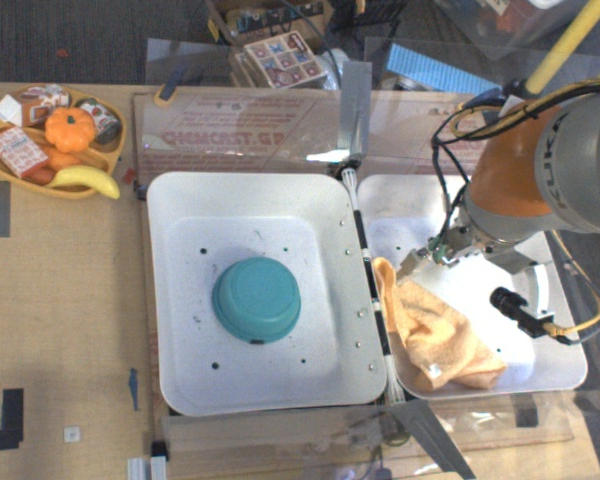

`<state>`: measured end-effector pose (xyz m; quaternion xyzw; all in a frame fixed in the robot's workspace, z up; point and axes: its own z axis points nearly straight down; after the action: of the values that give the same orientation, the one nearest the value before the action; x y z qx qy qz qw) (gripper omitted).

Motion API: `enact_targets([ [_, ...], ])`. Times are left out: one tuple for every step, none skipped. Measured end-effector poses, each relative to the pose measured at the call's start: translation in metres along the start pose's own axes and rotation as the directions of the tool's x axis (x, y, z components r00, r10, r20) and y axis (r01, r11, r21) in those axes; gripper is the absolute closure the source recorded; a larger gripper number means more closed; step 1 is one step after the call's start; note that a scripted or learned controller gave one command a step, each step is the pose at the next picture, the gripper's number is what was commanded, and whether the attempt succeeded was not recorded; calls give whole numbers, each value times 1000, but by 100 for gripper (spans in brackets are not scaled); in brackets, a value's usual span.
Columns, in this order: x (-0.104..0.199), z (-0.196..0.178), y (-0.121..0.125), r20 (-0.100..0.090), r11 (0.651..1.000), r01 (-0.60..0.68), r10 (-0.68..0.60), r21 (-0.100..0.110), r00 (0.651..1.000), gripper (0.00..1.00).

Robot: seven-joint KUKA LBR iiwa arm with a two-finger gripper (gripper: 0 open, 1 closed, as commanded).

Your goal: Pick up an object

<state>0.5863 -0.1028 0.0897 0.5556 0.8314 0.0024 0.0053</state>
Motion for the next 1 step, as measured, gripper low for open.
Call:
enact_targets([
  [36, 0, -97, -4, 998, 59, -59, 3, 998, 0],
])
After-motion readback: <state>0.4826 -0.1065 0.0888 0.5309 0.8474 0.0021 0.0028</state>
